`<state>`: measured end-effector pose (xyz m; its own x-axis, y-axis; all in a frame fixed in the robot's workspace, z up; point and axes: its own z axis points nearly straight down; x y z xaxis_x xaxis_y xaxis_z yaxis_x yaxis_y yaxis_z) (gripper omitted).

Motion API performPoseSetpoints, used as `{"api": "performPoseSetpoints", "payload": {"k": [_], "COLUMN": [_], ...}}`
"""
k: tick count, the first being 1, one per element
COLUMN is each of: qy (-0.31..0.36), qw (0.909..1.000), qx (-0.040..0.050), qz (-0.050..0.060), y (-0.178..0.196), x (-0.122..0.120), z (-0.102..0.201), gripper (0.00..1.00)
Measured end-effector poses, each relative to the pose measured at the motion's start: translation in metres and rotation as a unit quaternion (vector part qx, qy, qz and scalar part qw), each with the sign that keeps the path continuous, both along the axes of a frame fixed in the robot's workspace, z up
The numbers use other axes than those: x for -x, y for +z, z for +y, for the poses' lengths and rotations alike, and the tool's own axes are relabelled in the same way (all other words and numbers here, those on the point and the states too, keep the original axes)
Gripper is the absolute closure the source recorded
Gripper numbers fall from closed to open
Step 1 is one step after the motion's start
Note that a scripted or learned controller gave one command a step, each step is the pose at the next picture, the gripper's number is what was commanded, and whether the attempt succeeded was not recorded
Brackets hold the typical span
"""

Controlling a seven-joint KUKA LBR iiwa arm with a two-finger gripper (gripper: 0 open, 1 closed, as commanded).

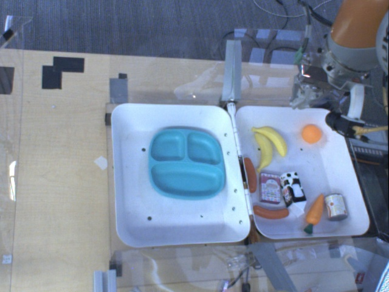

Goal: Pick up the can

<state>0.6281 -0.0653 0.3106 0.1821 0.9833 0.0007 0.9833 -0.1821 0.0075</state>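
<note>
Sitting side by side, two white bins, left bin (pixel 130 163) with a blue divided plate (pixel 185 163), gripper (pixel 304 95) over the right bin (pixel 340 163) far edge, can't tell if open or closed, banana (pixel 270 145) mid-bin, small can (pixel 335 206) in its near right corner, just beside a carrot (pixel 314 212)

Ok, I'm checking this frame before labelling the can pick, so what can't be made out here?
All in the camera view:
- can: label too small to read.
- red packet: print too small and blurred.
- arm: cut off by the top and right edges.
- black-and-white toy: too small to say for sure what it is.
</note>
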Motion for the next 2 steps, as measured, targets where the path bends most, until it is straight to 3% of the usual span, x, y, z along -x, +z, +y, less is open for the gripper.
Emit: {"api": "performPoseSetpoints", "payload": {"k": [1,2], "qy": [-0.040,0.152], "qw": [0.9992,0.9883], "qx": [-0.0008,0.0014], "qz": [0.003,0.000], "y": [-0.127,-0.011], "x": [-0.034,-0.040], "z": [0.034,0.011], "gripper": [1.00,1.00]}}
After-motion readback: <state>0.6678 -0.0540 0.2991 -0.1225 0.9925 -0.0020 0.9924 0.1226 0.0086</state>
